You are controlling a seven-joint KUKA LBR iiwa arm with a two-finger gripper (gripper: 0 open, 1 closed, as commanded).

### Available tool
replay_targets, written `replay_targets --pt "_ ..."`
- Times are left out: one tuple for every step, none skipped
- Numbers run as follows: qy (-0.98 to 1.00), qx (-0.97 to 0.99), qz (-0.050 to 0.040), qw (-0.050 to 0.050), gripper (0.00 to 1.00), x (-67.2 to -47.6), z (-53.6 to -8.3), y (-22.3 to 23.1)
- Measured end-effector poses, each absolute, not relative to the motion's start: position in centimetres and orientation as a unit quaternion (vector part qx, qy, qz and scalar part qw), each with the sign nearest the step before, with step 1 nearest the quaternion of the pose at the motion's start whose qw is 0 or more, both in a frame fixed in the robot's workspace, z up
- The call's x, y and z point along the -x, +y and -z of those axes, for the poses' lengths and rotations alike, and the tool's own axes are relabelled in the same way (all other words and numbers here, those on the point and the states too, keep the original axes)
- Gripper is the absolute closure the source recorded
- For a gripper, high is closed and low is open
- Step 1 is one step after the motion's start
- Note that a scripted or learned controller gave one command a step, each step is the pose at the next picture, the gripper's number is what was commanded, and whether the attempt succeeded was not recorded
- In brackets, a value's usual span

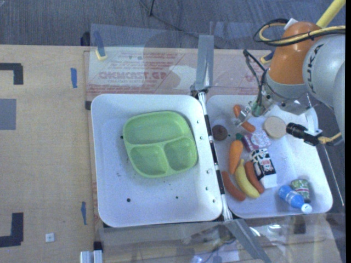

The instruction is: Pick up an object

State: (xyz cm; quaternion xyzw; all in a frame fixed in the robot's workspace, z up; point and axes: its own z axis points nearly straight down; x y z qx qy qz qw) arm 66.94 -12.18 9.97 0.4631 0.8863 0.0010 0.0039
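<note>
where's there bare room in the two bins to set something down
Left bin: a bare white band runs all round the green divided plate, widest along the near edge. Right bin: crowded down its left side, with carrot, banana and milk carton; the gripper hangs over the far corner. Free floor lies between carton, bottle and the right wall.

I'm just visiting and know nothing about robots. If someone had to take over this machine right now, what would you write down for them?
End effector: low over the far end of the right bin, next to a small orange piece. I cannot tell whether it is open or shut, and I see nothing held in it.

Things: the right bin holds a carrot, a banana, a red sausage, a round biscuit, a brown disc, a black-and-white carton and a blue bottle. The left bin holds a green divided plate.

Done: nothing picked up yet, as far as I can see.

Left: grip one object and lift it.
</note>
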Motion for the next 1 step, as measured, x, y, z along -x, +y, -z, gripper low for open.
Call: replay_targets --pt "0.868 -0.496 -0.0015 0.003 1.00 -66.82 -20.64 -5.94"
